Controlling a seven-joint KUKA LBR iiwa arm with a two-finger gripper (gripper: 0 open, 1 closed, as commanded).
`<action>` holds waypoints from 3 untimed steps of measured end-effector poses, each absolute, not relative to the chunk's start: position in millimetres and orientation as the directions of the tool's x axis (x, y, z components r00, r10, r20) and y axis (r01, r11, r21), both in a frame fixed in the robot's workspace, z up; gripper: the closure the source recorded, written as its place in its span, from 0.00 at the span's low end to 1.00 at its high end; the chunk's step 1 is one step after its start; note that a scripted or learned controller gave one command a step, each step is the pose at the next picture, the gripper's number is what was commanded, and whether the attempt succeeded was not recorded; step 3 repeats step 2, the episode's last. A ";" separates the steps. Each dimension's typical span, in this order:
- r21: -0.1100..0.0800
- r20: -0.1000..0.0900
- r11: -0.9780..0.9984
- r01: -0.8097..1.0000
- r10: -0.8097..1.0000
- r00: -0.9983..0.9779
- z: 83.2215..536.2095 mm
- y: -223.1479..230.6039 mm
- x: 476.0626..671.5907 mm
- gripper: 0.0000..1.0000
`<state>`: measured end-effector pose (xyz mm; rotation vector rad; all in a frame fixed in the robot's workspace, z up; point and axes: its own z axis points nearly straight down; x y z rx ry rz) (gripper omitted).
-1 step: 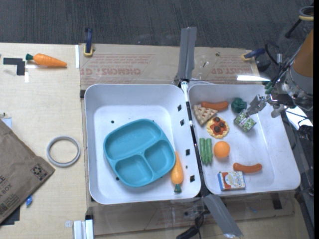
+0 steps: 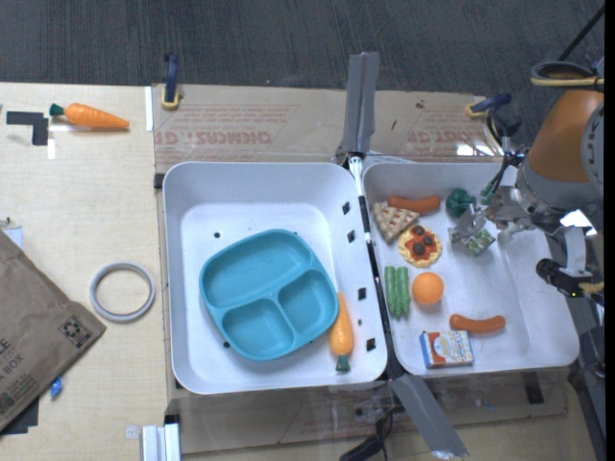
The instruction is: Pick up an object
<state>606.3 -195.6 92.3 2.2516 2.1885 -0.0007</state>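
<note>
Here, low over the right white bin (image 2: 553,358) of smooth plastic: a shiny, angular metal gripper (image 2: 476,229), its state impossible to tell.

Just beside the gripper, toward the top of the view: a knobbly dark green lump (image 2: 458,201). Beyond that, further from the gripper, a glossy red-orange sausage (image 2: 414,203) and a waffle-textured pizza wedge (image 2: 394,221). Near the gripper's lower left: a round tart (image 2: 421,247) with red topping, a smooth orange ball (image 2: 428,287) and ridged green pods (image 2: 397,290). Below the gripper: a 2nd sausage (image 2: 478,324) and a small printed carton (image 2: 447,349), label too small to read.

Well apart from the gripper, in the left bin (image 2: 183,257): a teal plate (image 2: 269,294) with 3 compartments, and a tapered carrot (image 2: 341,327). Under both bins, cardboard (image 2: 250,118) with upside-down red lettering.
</note>
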 end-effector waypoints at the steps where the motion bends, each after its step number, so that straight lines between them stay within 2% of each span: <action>1: 0.000 -0.002 -0.029 1.000 1.000 0.029 101.1 -196.4 606.0 1.00; 2: 0.000 -0.001 -0.011 1.000 1.000 0.011 201.6 -153.7 616.6 1.00; 3: 0.000 -0.001 -0.011 1.000 1.000 0.011 201.6 -153.7 616.6 1.00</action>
